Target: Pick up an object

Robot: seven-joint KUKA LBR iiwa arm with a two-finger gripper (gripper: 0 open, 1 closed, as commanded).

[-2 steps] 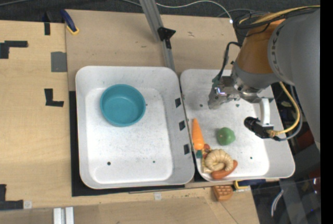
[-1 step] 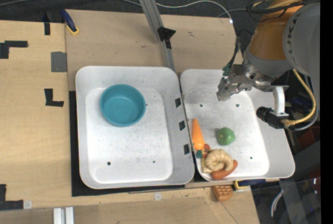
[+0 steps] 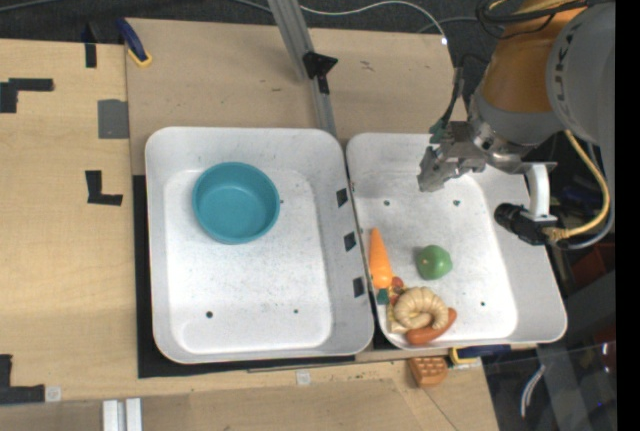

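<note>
Several objs sit low in right bin [image 3: 500, 319], green ball [image 3: 434, 262] w/ carrot [image 3: 380, 260] beside, well apart from gripper [image 3: 436, 171] (finger state can't tell), so ball may roll off.

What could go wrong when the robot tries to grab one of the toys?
1. The carrot, croissant and sausage crowd together against the right bin's wall, so the gripper might bump the wall or catch two at once.
2. The round green ball may roll away if nudged.
</note>
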